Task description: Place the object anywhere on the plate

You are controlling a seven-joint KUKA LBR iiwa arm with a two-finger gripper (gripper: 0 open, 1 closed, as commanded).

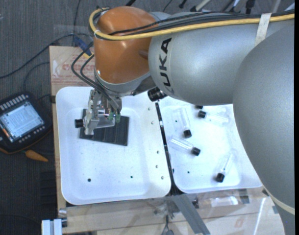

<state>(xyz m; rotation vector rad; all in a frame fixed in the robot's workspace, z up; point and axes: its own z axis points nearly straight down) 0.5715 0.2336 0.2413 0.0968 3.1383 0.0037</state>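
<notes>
While the gripper (98,117), its grip impossible to tell, hangs over the black plate (114,134) at centre-left, a release near the edge could miss.

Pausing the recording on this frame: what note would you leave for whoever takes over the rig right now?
Gripper: low over the dark plate in the left bin. I cannot tell whether it holds anything.
Objects: four clear black-capped tubes lie loose in the right bin.
Done: placement unconfirmed, because the gripper covers part of the plate.
Left: check for a tube on the plate. If there is none, probably fetch one from the right bin.
</notes>
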